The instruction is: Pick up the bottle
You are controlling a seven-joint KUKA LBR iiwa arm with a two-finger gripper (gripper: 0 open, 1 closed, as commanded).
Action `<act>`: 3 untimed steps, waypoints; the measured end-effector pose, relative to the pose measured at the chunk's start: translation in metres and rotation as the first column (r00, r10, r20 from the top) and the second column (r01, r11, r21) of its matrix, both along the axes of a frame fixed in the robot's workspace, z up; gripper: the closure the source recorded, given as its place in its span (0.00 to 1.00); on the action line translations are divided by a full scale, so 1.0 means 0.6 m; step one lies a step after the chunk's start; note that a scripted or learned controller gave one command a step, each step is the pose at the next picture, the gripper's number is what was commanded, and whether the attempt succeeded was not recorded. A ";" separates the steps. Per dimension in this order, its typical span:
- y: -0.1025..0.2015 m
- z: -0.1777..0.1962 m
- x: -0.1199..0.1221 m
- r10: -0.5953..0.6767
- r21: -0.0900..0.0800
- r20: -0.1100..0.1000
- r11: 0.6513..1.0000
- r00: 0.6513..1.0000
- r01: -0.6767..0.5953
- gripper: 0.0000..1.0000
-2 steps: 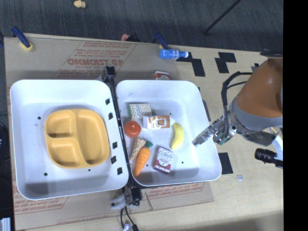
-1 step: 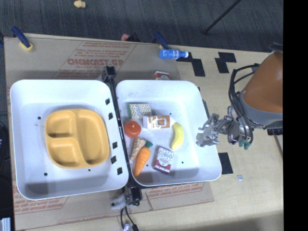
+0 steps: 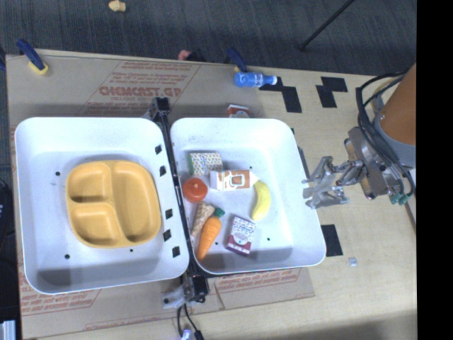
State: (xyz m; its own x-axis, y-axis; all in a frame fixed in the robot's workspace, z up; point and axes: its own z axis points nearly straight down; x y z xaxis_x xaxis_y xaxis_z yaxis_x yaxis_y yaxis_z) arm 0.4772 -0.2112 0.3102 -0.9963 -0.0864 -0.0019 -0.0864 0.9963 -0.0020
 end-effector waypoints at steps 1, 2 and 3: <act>0.000 0.018 0.001 0.001 -0.002 0.001 1.000 1.000 -0.001 1.00; 0.000 0.035 0.003 0.001 -0.004 0.003 1.000 1.000 -0.001 1.00; 0.000 0.044 0.009 -0.736 0.001 0.001 0.677 0.677 0.736 1.00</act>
